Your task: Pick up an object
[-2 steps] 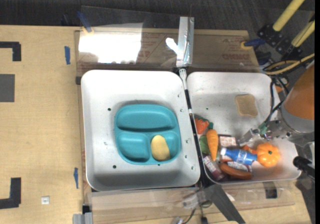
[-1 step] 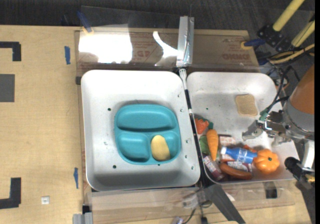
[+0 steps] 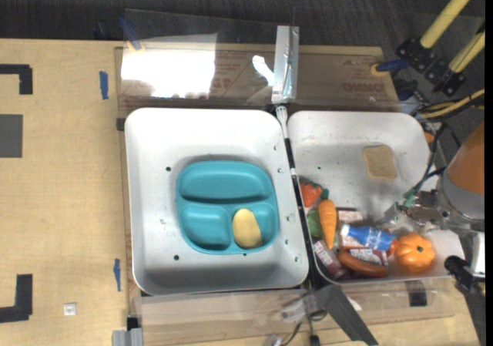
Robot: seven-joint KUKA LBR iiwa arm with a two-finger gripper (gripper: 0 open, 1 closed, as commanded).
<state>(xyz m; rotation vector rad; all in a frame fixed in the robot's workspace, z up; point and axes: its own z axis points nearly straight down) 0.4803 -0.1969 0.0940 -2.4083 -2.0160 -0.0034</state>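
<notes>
Whether the gripper's (image 3: 410,209) jaws are apart or closed cannot be told; it is seen low in the right bin (image 3: 348,130), above the orange pumpkin (image 3: 414,253).

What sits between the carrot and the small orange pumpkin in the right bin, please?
In the camera view, a small blue, white and red packet lies between the carrot and the pumpkin, with a dark red sausage-like piece just below it.

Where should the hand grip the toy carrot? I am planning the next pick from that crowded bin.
Grip the toy carrot across its orange middle, coming straight down from above. It lies lengthwise, narrow, with its long sides exposed on top of the clutter. The toy tomato and other items crowd it, so a side approach would likely bump them.
</notes>
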